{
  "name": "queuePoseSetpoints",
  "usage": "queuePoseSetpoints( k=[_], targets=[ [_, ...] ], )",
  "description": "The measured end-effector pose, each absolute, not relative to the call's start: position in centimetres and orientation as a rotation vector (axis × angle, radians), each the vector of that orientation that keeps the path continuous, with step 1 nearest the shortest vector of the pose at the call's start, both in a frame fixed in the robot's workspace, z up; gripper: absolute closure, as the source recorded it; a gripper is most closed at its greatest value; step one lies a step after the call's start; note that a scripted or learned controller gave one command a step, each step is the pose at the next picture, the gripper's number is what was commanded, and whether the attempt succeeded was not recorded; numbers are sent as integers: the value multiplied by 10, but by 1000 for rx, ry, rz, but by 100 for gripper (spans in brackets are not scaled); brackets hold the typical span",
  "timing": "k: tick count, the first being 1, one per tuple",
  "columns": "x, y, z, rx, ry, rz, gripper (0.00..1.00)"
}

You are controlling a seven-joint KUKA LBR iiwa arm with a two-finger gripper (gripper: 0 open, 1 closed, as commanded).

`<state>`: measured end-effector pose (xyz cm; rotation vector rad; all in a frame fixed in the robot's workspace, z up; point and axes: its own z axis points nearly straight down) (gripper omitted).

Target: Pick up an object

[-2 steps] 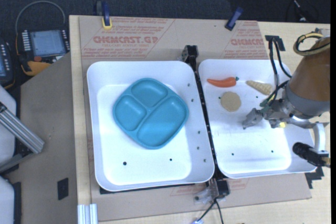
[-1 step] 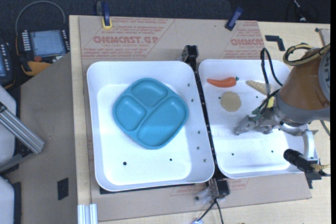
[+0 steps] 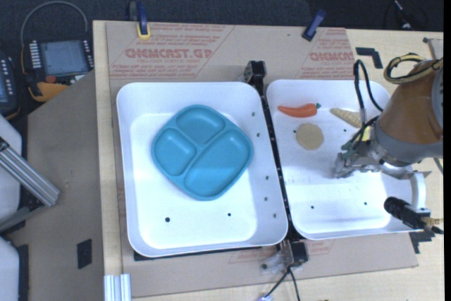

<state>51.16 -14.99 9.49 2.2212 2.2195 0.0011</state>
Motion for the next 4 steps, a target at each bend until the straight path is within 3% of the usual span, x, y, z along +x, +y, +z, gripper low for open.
queuePoseSetpoints(
  k=[3, 4],
  targets=[
    [510, -150, 239, 2216, 2218, 4, 100],
    [533, -104, 246, 2213, 2226, 5, 100]
  ],
)
